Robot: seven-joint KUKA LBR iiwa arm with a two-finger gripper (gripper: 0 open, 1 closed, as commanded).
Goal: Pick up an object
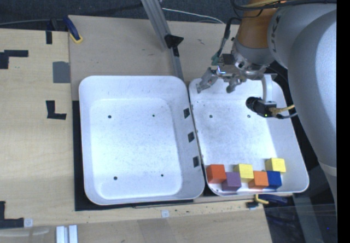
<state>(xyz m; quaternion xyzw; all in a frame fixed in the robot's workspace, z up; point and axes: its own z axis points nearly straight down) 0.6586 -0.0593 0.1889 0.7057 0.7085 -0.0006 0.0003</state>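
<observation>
Two white bins (87,94) sit on the bench; the gripper (219,84) hangs with fingers spread, gripping nothing, coloured blocks (246,175) well below them.

Tool (219,83) spread open over right bin's (240,127) far edge, 6 blocks (246,176) along near edge

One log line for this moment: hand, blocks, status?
hand: above right bin's far edge, nothing between fingers | blocks: clustered at near edge | status: no pick yet
</observation>
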